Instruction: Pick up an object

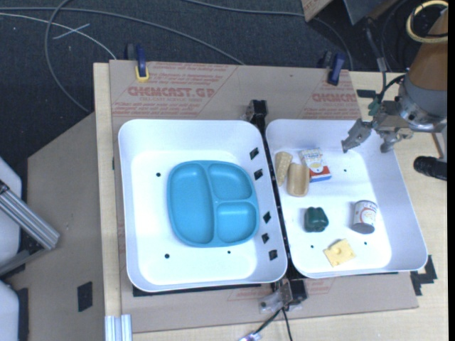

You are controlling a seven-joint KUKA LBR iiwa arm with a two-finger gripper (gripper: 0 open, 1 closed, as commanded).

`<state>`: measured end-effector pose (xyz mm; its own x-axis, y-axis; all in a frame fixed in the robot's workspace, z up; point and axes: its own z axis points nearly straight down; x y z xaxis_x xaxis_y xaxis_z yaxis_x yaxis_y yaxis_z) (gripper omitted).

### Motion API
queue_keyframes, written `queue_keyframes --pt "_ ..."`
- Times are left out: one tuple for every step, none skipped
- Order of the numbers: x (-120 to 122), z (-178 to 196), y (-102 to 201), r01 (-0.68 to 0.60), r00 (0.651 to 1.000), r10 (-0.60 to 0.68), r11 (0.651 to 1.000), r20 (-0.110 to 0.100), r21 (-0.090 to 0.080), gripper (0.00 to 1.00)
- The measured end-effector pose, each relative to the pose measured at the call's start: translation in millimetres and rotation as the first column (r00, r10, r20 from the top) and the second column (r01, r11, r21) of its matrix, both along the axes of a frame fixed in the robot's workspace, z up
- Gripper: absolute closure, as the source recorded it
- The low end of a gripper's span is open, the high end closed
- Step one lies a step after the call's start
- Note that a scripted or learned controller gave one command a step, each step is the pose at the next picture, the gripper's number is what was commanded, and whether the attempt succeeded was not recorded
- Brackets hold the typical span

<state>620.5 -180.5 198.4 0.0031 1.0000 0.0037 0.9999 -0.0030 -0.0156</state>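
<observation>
We saw two white bins side by side on the surface (106,212). The left bin (142,148) held a blue tray (213,203) w/ three compartments, lying flat near the bin's middle.

The right bin (387,190) held the loose items. Near its upper left, two tan rolls: a cone-like one (284,165) just beside the divider, and a cylinder (298,180) touching it on the right. Just right of those lay a small carton (315,165), white w/ red and blue print. Lower down, approx. mid-bin, sat a dark green pepper (316,220). To its right, well apart, a small can (363,217) lay tilted, grey top toward the bottom of the view. Between pepper and can but nearer the bin's front edge lay a yellow block (338,252).

The arm (426,84) came in from the right, orange band visible above the wrist. The gripper (371,140) hung over the right bin's upper right corner, fingers spread apart and pointing down-left, one finger (353,139) over the bin floor, nothing between them. It was apart from every item; the carton was nearest, off to its left.

Two clamps w/ blue and yellow handles (141,62) and (335,68) sat at the far edge of the board. Cables ran over the dark floor (71,20) beyond.
</observation>
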Motion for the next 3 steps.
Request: queue_keyframes --pt "3.3 9.0 0.6 -0.004 1.000 0.004 1.000 0.015 -0.003 0.00" --pt "1.4 -33.5 -1.8 -0.003 1.000 0.003 1.000 0.010 -0.002 0.00" --pt "4.1 -76.2 -0.1 -0.005 1.000 0.005 1.000 0.010 -0.002 0.00"
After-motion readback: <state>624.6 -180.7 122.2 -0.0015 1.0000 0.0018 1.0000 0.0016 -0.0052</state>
